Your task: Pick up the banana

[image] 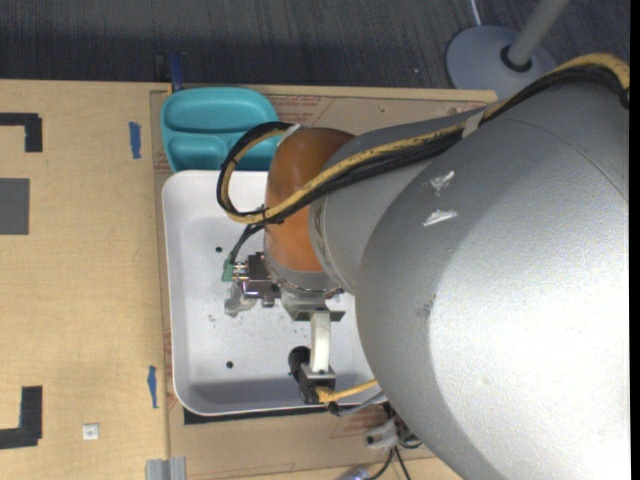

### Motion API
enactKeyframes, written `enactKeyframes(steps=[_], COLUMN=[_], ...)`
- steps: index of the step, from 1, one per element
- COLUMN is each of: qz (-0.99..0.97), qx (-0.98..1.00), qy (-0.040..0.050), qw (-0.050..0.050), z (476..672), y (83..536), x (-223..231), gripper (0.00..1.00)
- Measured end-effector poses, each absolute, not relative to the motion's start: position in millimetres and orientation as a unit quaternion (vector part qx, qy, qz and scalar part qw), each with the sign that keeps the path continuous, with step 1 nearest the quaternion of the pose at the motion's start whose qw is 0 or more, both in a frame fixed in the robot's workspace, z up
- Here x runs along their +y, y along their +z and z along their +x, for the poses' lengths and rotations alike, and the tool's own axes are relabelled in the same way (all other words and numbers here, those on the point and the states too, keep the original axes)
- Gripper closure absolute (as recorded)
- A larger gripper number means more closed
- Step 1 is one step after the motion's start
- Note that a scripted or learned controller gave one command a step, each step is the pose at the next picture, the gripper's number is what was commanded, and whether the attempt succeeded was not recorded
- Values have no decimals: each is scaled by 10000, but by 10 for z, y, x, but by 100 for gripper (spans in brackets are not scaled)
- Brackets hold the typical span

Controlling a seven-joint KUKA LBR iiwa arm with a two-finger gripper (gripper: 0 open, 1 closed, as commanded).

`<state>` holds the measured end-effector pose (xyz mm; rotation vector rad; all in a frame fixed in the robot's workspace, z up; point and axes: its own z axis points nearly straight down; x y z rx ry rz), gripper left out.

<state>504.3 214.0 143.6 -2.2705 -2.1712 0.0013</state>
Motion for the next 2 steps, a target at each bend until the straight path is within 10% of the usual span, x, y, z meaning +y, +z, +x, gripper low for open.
enactKeyframes(steps=[1,2], qz=[-6486,-7476], qx=[-7611,-6642], qy=[-15,6], qw=[-6,3], z=[4801,4787], y=[862,1254], x=[2246,2183], gripper=[0,0])
